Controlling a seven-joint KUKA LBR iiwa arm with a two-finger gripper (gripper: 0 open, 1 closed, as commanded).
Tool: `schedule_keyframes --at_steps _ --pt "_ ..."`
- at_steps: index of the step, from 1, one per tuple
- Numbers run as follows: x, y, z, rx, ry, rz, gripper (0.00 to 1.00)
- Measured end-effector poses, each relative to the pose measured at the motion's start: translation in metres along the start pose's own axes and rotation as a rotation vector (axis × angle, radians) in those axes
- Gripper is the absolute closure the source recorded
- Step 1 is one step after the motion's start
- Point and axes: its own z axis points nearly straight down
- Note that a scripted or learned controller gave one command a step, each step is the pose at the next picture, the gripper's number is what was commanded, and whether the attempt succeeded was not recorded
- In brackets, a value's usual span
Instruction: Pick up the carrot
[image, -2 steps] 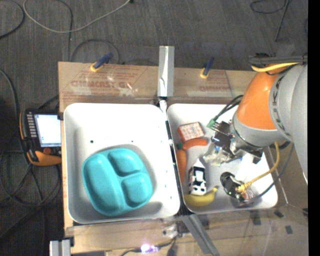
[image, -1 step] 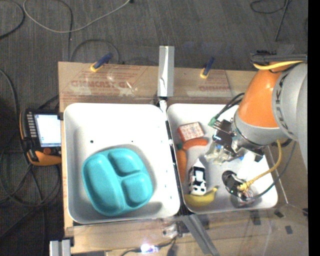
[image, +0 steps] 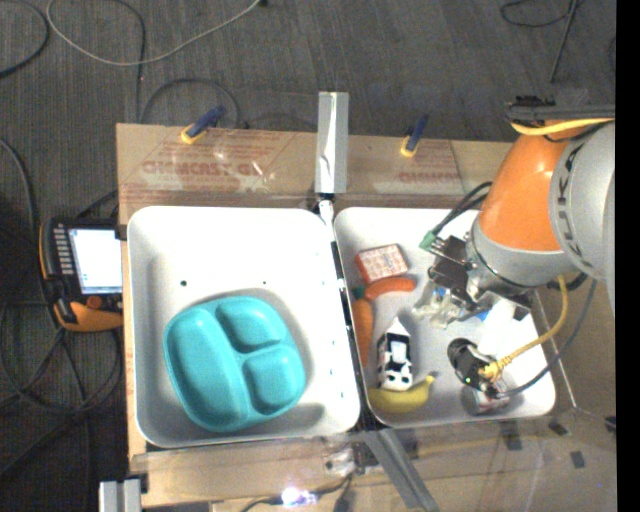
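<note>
Looking first for the carrot (image: 362, 322), I am finding it in the right bin (image: 400, 228), lying lengthwise along that bin's left wall with its narrow end pointing toward the near edge. A shorter orange-red piece (image: 392, 287) is lying crosswise at its upper end, touching or nearly so, and I am not managing to tell whether the two are separate things. A small red box (image: 382, 262) is sitting just beyond that piece, while a black-and-white toy cow (image: 396, 360) is standing just beside the carrot's lower half, with a banana (image: 402, 396) curling under the cow at the near wall. The gripper (image: 447, 298) is hanging over the middle of the same bin, to the right of the carrot and apart from it, with nothing visibly in its grasp; how wide it is set I cannot tell from this slant, since the arm (image: 540, 210) is blocking much of it. I am judging that the approach is under way and the grasp is not yet made. The next move is calling for a shift toward the left wall, a turn so that the jaws are crossing the carrot's width, and a descent clear of the cow. The left bin (image: 200, 250) is holding a teal divided plate (image: 235, 362) and is playing no part.
</note>
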Motion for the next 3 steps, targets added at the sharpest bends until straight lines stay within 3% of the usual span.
schedule_keyframes --at_steps 1,2,3 --pt "-0.038 0.021 0.078 -0.004 0.012 -0.515 1.0" --pt "-0.041 0.023 0.041 -0.003 0.011 0.011 1.0" --pt "-0.046 0.031 0.125 0.002 0.012 0.052 1.0"
